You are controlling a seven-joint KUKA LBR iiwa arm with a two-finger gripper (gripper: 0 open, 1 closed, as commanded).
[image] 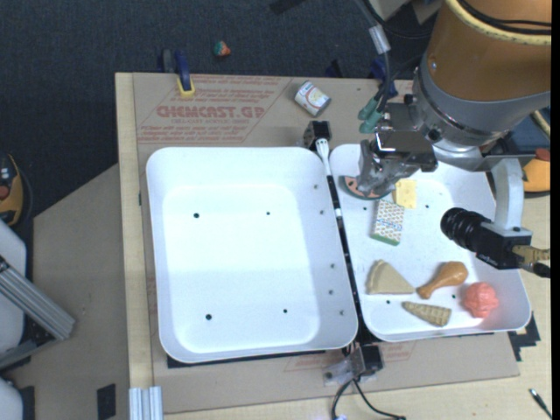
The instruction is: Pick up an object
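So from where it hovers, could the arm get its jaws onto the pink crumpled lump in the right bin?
Probably yes: the pink crumpled lump lies uncovered near the right bin's front corner, apart from the tan drumstick.

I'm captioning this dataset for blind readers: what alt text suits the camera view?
A grey robot arm with an orange band lowers its claw into the far end of the right white bin, beside a yellow block and a patterned white rectangular packet. Nearer lie a tan wedge, a toy drumstick, a cone and a pink lump.
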